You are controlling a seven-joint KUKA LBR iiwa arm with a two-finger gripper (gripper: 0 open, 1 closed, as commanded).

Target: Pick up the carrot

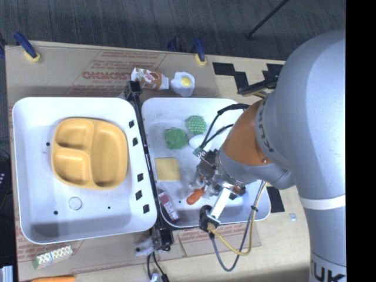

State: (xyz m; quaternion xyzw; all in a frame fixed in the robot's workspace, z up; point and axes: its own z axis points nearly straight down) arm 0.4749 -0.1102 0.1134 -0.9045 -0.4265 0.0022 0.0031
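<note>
The left bin (pixel 23 157) held a yellow divided plate (pixel 89 151), set toward its left and middle, with a small clear disc (pixel 74 203) lying on the floor near the near edge. Below that bin's near left corner a patterned wrapper (pixel 53 256) lay on the bench (pixel 88 69). By the far edge of the bench, above the gap between the bins, sat a small carton (pixel 147 79) and beside it a fried egg toy (pixel 183 83).

In the right bin (pixel 154 113), a dark red packet (pixel 166 205) lay at the near left corner and a yellow square (pixel 168 169) sat above it. Two green pieces lay toward the far side: a leafy one (pixel 175 137) and a bumpy one (pixel 196 124). The carrot (pixel 194 197) lay near the bin's near edge, right at the gripper (pixel 205 187), which hung over it; whether the carrot sat between the fingers could not be told. The arm (pixel 305 110) covered the bin's right side.
</note>
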